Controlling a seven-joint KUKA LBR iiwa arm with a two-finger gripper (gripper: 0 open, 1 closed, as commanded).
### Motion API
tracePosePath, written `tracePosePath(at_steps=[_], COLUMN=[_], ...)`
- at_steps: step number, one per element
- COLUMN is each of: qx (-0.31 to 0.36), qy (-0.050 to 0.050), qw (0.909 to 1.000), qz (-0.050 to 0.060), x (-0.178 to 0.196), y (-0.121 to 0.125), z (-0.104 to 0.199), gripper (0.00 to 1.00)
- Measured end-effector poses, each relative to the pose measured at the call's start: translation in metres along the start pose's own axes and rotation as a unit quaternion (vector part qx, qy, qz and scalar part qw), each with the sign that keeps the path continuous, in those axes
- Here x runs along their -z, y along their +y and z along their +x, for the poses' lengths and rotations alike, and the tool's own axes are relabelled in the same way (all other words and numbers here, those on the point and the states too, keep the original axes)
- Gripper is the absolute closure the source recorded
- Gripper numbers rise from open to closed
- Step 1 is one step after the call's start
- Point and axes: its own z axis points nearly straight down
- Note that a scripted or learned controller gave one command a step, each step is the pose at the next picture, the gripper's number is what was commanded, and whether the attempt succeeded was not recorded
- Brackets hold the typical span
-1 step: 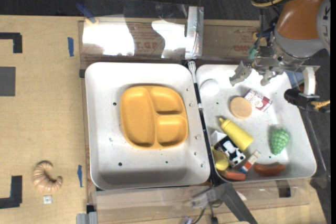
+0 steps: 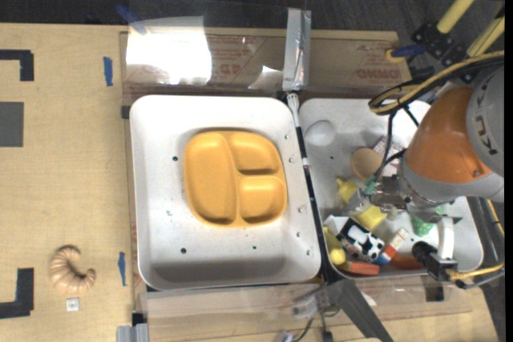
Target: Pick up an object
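Arm: the grey arm with its orange band (image 2: pixel 449 142) reaches in from the right and hangs over the right bin, which fits a pick from the heap of small things there.
Pincer: the pincer (image 2: pixel 383 198) sits low among the clutter, its tip buried against the toys; whether it is open or closed I cannot tell.
Right bin: the right bin (image 2: pixel 329 110) holds the candidates: a white ball (image 2: pixel 319 131), a tan egg-shaped piece (image 2: pixel 366 162), a yellow block (image 2: pixel 370 217), and a black-and-white toy (image 2: pixel 359 239) near the front wall.
Likely target: judging by the wrist's position, the yellow block just beside the pincer.
Left bin: the left bin (image 2: pixel 152 196) carries a yellow divided tray (image 2: pixel 235 176), probably a drop-off spot.
Tabletop: a croissant (image 2: pixel 70 269) lies on the tabletop (image 2: pixel 56 172), well apart from both bins.
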Motion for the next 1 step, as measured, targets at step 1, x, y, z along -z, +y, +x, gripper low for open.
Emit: tracePosePath(at_steps=[1], qx=[0.000], qy=[0.000], qw=[1.0000], qz=[-0.004], x=[0.0108], y=[0.0025], z=[0.0006], gripper=[1.00])
